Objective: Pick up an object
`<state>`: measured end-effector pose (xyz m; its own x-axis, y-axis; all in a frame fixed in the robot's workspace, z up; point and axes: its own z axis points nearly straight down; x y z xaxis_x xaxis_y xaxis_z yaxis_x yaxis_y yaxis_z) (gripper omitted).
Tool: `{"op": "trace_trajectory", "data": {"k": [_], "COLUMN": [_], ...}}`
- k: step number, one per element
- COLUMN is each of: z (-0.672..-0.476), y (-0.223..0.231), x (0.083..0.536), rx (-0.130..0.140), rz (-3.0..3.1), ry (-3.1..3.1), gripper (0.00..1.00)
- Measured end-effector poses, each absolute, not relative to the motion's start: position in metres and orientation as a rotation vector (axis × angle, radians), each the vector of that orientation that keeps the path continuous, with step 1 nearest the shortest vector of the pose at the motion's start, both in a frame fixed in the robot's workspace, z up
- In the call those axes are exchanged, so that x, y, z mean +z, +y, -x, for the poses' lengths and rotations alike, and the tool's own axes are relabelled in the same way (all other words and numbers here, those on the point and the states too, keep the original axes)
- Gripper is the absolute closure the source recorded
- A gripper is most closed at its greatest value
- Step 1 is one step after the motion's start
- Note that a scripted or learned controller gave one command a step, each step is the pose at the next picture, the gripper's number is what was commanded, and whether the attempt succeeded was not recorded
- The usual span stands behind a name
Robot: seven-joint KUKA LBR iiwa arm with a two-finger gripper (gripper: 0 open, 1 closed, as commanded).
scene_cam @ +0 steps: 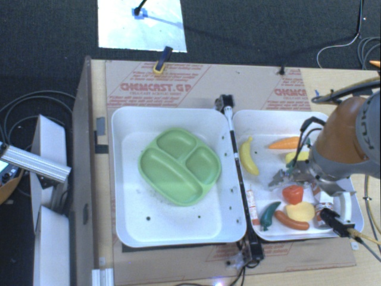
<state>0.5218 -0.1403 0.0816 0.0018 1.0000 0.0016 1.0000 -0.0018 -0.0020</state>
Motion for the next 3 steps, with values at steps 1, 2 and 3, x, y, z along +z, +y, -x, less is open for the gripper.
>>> {"op": "trace_trajectory", "data": {"k": [1,2,3], "z": [-0.485,-0.488,-0.574], "y": [-0.139,-0.138,-0.107], "x": [0.084,0.096,0.130], "rx": [0.000,-0.006,-0.012], "rz": [2.222,2.222,2.216], "ry": [-2.219,-2.225,-2.240], "gripper": [0.00,1.00,1.00]}}
